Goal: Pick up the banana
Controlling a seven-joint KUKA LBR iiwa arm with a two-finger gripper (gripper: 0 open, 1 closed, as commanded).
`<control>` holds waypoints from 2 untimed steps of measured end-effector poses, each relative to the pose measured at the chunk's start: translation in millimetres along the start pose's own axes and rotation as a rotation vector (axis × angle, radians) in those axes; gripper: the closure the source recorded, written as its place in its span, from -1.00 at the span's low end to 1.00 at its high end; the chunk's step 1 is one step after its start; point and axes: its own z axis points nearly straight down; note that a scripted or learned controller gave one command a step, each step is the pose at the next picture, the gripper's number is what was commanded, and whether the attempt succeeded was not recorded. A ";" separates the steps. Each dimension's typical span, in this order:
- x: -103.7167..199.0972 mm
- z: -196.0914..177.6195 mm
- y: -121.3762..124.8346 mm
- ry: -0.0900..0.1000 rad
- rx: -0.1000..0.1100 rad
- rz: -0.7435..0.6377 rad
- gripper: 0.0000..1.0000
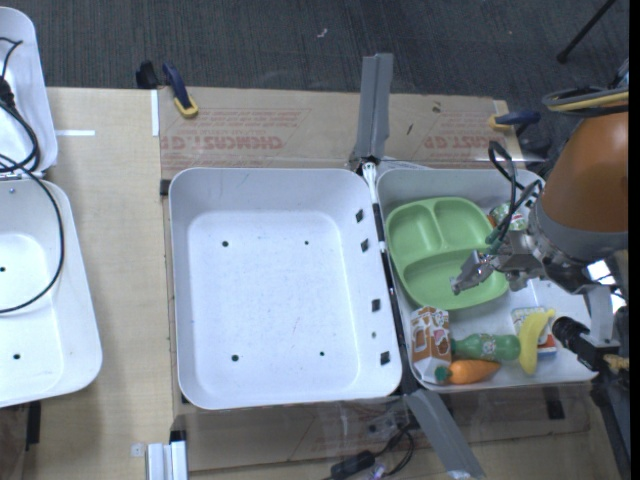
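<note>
Bins (275,193) side by side, white and shallow. Green divided plate (440,243) in the right bin. Gripper (470,278) over that plate's near edge, fingers spread, grasping nothing. Banana (533,340) nearer than the plate, to its right, apart from the gripper.

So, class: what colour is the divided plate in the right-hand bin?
Light green: the divided plate shows best in the camera view, under the gripper.
</note>
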 end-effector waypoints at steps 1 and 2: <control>-31.8 57.8 23.0 0.001 -0.001 -0.171 -1.00; -117.1 99.3 -4.2 0.008 -0.004 -0.309 -1.00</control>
